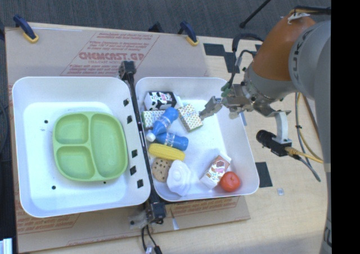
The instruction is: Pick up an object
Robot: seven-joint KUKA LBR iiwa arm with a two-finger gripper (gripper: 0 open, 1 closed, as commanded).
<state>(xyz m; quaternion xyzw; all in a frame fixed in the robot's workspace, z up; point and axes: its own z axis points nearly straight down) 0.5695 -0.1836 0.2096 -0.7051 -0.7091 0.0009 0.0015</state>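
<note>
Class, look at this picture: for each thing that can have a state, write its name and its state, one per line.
gripper: over the right bin, holding nothing
blue bottle: lying on its side
green plate: flat in the left bin, nothing on it
milk carton: tipped over, beside the tomato
corn cob: lying flat

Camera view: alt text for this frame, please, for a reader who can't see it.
The gripper hangs over the right bin, near a patterned packet, holding nothing. That bin also holds a blue bottle, corn cob, cookie and tomato; the left bin holds a green divided plate.
</note>
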